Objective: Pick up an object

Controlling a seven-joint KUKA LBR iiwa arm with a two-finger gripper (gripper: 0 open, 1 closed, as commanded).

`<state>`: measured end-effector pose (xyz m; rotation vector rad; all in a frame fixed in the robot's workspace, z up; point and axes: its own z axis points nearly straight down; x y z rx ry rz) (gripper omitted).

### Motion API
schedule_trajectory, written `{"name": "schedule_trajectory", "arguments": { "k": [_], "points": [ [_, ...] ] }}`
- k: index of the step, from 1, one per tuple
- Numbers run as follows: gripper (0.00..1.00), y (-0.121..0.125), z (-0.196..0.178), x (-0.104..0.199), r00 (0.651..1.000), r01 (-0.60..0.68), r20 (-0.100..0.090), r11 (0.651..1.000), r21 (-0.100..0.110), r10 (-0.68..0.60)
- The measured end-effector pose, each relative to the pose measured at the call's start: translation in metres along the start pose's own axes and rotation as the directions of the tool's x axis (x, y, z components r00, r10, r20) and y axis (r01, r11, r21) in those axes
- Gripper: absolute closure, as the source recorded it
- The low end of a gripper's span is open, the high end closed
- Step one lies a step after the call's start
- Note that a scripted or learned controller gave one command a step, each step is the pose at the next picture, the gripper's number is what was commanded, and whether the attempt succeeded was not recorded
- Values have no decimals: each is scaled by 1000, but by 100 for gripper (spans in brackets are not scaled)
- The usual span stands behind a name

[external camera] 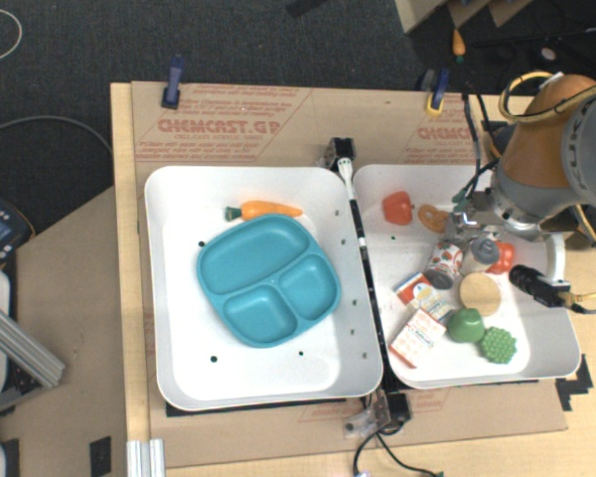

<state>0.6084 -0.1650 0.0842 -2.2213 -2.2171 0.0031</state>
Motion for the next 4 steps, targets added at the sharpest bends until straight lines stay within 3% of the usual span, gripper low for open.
{"name": "schedule_trajectory", "arguments": {
  "k": [1, 2, 3, 4],
  "points": [
    [100, 52, -46, 2, 1000, 4, 3, 1000, -11, -4],
    [100, 59, -69, 3, 1000, 3, 3, 1000, -9, -3],
    [100, 57, -20, 40, 1000, 5, -2, 1000, 1, -5],
    [100, 58, 0, 74, 1000, 4, 0, 1000, 0, -4]
  ]
}}
